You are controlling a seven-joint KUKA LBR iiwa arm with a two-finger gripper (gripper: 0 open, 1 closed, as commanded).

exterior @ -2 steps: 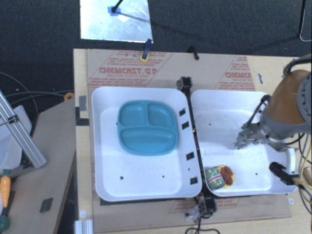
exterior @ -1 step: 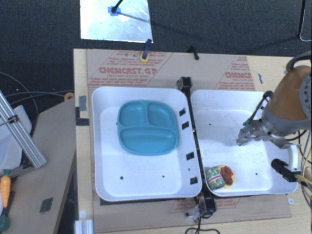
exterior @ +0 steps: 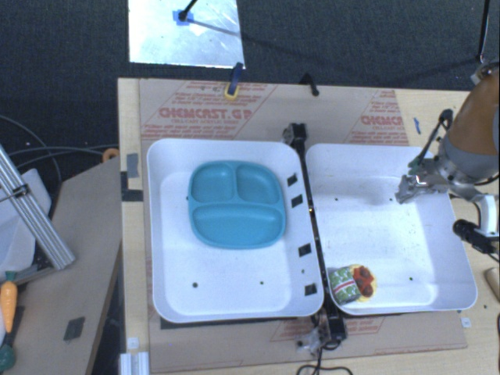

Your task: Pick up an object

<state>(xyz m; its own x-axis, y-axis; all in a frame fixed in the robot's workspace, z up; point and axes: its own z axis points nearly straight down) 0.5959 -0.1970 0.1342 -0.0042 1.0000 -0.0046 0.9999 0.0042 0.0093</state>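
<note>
Two bins: left bin [exterior: 168, 287] holds one blue plate [exterior: 236, 205]; right bin [exterior: 437, 291] one packet [exterior: 351, 283]. Gripper [exterior: 408, 187] looks empty, its spread unclear.

Arm [exterior: 478, 127] cut off at right edge

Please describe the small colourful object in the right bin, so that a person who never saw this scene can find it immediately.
Start at the right bin, the one of the two white bins nearest the gripper. Go to its near left corner, beside the divider between the bins. The small packet lies there, green, red and yellow, the only colourful thing in that bin; the blue plate sits in the other.
</note>
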